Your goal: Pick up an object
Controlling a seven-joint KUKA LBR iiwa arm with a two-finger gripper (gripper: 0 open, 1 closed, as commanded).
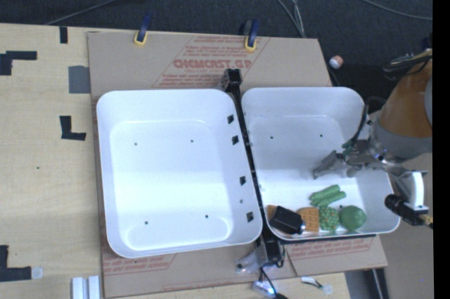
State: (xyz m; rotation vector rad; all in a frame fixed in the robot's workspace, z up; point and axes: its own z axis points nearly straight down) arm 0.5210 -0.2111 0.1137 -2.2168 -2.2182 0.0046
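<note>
Pincer low in the right bin, short of the objects heaped along its near wall

The pincer points left over the bare floor of the right bin; whether it is open or closed I cannot tell, and nothing shows in it. The green pieces lie just below it, with a green ball, an orange piece and a black block along the wall. Best to centre over one loose item, likely the green pieces, and descend straight, clear of neighbours
</note>
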